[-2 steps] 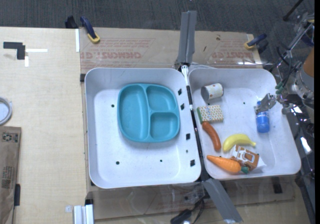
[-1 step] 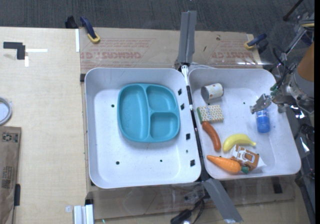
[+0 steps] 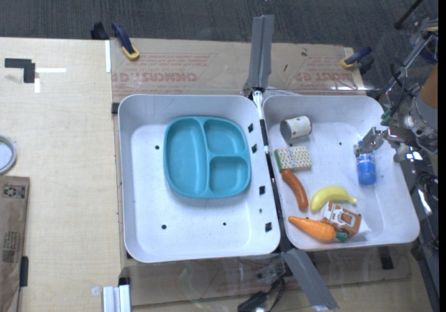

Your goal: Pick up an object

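While my gripper hangs over the right bin near its right wall, its fingers stand slightly apart just above the blue bottle — nothing sits between them, so I hold nothing. That bottle lies with its long axis running roughly toward and away from the camera, its top end pointing up at my fingertips. To its left there is bare white floor before the yellow banana and the sausage; the grey cup lies on its side near the far wall, the speckled sponge below it. A carrot and a small printed packet crowd the near edge. My left bin carries a teal divided plate.
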Controlling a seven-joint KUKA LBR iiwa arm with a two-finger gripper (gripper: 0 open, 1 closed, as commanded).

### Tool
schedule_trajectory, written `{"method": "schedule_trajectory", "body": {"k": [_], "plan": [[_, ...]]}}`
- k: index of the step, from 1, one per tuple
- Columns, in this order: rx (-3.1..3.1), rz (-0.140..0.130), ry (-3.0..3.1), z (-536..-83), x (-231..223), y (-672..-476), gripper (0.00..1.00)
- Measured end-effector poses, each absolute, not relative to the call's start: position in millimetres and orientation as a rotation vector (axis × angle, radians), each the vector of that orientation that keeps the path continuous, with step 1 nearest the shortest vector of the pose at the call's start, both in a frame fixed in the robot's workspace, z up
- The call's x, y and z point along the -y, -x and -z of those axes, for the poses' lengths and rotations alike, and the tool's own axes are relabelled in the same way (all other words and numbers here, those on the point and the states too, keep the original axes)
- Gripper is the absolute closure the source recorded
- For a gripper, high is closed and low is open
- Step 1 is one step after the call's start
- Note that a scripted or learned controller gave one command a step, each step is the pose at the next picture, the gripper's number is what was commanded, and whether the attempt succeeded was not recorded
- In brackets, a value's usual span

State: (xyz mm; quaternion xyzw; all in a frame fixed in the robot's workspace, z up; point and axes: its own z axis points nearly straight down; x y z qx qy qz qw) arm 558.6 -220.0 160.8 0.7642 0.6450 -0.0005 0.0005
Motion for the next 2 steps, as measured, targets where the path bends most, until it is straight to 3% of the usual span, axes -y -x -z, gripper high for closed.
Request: {"method": "schedule_trajectory", "body": {"k": [1, 2], "plan": [[-2.070, -0.020, -2.337, -142.1, 218.6, -563.1, 0.00], [-2.192, -0.016, -2.254, -93.8, 209.6, -565.5, 0.00]]}}
